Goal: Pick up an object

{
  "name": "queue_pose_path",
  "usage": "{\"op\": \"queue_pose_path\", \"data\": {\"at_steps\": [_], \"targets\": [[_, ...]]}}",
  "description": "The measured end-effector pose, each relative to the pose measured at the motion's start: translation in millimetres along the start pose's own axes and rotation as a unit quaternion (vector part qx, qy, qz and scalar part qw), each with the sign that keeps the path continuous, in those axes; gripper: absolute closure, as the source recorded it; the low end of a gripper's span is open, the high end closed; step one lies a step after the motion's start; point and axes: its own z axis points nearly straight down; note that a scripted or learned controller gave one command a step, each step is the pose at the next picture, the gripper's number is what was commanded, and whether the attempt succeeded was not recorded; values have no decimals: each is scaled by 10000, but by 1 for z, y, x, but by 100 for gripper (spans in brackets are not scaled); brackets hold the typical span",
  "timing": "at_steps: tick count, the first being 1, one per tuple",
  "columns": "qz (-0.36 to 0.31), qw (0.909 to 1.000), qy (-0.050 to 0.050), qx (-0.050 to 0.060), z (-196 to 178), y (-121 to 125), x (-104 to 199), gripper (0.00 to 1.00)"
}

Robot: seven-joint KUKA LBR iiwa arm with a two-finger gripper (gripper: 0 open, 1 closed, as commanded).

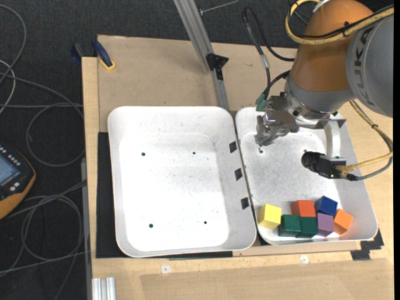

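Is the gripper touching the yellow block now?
Apart. The camera view shows the gripper over the far part of the right bin, with bare white floor between it and the yellow block.

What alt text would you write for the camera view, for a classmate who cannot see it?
A grey and orange robot arm holds its hand above the far end of the right white bin. A cluster of coloured blocks lies at the bin's near end, apart from the hand. The left white bin sits alongside.
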Motion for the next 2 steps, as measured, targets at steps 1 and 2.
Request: {"op": "queue_pose_path", "data": {"at_steps": [1, 2], "targets": [[2, 10000, 0, 1, 15, -21, 43, 100], [-6, 10000, 4, -2, 9, -53, 89, 100]]}}
